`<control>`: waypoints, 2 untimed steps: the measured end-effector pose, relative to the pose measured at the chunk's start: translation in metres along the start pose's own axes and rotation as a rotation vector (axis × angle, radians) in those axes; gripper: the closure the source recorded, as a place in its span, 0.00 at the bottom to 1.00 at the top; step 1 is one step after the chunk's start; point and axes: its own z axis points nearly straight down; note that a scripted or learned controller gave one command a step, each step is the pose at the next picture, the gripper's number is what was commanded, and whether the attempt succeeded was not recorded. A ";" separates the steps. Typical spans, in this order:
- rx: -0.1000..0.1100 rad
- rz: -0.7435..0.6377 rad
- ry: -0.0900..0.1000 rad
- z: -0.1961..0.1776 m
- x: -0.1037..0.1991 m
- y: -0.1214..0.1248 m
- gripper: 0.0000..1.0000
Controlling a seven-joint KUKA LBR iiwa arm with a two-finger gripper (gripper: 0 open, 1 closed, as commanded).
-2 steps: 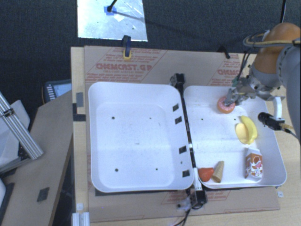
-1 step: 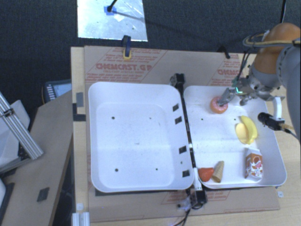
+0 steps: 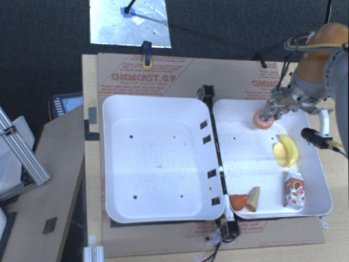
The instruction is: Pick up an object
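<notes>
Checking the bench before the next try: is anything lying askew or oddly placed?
The small carton stands tilted against the right bin's near rim. The cone lies on its side beside a red piece.

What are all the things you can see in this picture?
bins: 2, white, side by side on the bench
donut: 1, pink, right bin, far end, under the gripper
banana: 1, yellow, right bin, middle right
carton: 1, white and red, right bin, near right corner
cone: 1, tan, right bin, near edge
red piece: 1, red, beside the cone
clamp: 1, yellow and black, bench's far edge
arm: 1, grey and orange, from the right
gripper: 1, grey, at the donut
</notes>
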 end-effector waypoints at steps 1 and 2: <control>0.001 -0.002 0.000 0.001 0.000 0.000 0.00; -0.003 -0.005 -0.001 -0.011 0.000 0.001 1.00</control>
